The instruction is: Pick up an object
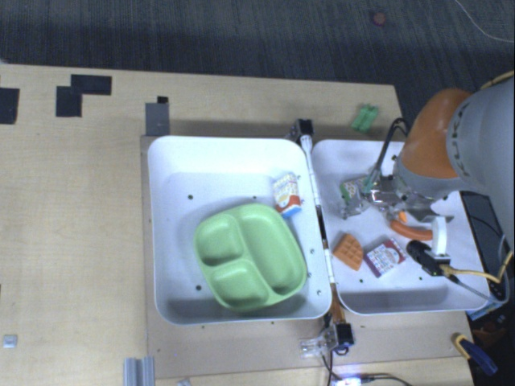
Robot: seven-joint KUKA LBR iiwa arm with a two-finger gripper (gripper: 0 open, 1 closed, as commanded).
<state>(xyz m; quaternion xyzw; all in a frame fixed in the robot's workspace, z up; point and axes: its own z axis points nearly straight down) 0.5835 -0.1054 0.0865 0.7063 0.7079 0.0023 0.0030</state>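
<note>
Pale wood makes up the table [72, 215], and near its far left edge sit flat black patches [80, 93] (tape or paint, hard to say which). A small grey block [157, 119] stands just beyond the far corner of the left bin [173, 215]. That bin, white and shallow, holds a green divided plate [251, 256] with three compartments, lying askew toward the near side. A small packet [286, 193], white with red and blue, lies at the plate's far right edge, touching it or nearly so; its print is too small to read.

Beyond the right bin [402, 296], on the bare table, lies a small green thing [364, 117], too blurred to name. Inside this bin, a crumpled grey-green thing [351, 191] sits in the far left part. Nearer the camera lies an orange-brown waffle-like square [348, 250], with a purple and white packet [383, 257] just beside it on the right. An orange stick-like thing [409, 230] is partly hidden under the robot.

From the right comes the grey arm [475, 143], cut off by the frame and covering the bin's far right corner. Its gripper [376, 195] is low in the bin, right against or just beside the crumpled thing (the contact is unclear). Whether the gripper is clenched or released cannot be told, nor whether it grasps anything.
</note>
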